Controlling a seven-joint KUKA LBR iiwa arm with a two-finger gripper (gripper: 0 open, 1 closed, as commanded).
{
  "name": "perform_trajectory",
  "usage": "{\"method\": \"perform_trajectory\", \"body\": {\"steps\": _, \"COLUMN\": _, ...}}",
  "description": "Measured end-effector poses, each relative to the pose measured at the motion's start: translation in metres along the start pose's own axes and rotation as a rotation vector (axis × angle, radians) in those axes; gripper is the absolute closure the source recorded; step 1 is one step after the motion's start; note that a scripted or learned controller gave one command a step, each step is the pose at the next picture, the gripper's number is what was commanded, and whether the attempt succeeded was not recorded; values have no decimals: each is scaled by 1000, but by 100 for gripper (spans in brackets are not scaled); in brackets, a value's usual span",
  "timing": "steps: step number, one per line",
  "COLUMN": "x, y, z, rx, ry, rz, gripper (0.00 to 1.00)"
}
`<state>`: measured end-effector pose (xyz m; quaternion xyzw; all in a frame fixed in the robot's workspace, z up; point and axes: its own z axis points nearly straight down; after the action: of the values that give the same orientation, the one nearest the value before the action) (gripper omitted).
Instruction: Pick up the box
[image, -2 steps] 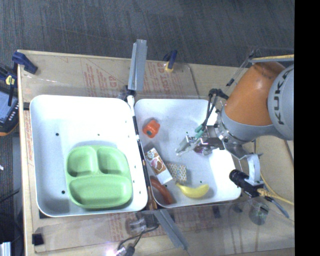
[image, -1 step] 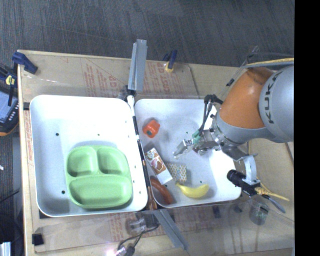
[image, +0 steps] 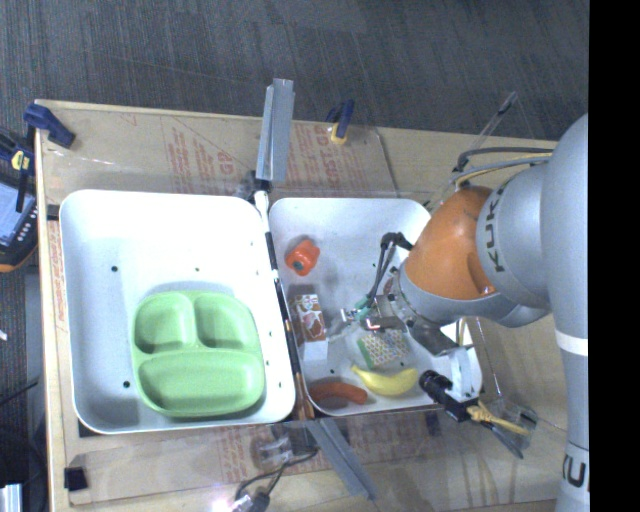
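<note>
Over the right-hand bin (image: 345, 215), the grey arm (image: 520, 250) is reaching in from the right, its orange band sitting just above the wrist, and the tool (image: 372, 322) is hanging low among the clutter near the bin's middle. The box (image: 309, 313), a small brownish carton, is lying flat close to the bin's left wall, just beside the divider between the two bins. An orange cup (image: 302, 256) is sitting above it, a red sausage-shaped toy (image: 338, 392) below it, and a banana (image: 385, 380) is lying beside a pale meshed object (image: 381, 347) right under the wrist.

Judging from this, the tool is sitting to the right of the box rather than over it, so the step in hand is lining up. Doing it well likely means sliding toward the left wall until the tool is centred above the carton, then turning so the fingers are straddling its narrow width, since the wall is leaving little room on that side. Coming down straight should avoid nudging the cup or the sausage.

Whether the tool is spread or closed I cannot tell; wires and shadow are hiding its tip. Nothing is visibly sitting in its grip.

The left bin (image: 90, 300) is carrying a green divided tray (image: 200, 355).
</note>
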<state>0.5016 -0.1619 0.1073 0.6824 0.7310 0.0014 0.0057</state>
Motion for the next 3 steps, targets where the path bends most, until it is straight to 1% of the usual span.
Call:
{"method": "perform_trajectory", "body": {"steps": 1, "x": -49, "y": -26, "z": 10, "rx": 2, "ry": 3, "rz": -43, "gripper": 0}}
{"method": "perform_trajectory", "body": {"steps": 2, "x": -50, "y": -25, "z": 0, "rx": 2, "ry": -1, "rz": -48, "gripper": 100}}
{"method": "perform_trajectory", "body": {"steps": 3, "x": -50, "y": -25, "z": 0, "rx": 2, "ry": -1, "rz": -48, "gripper": 0}}
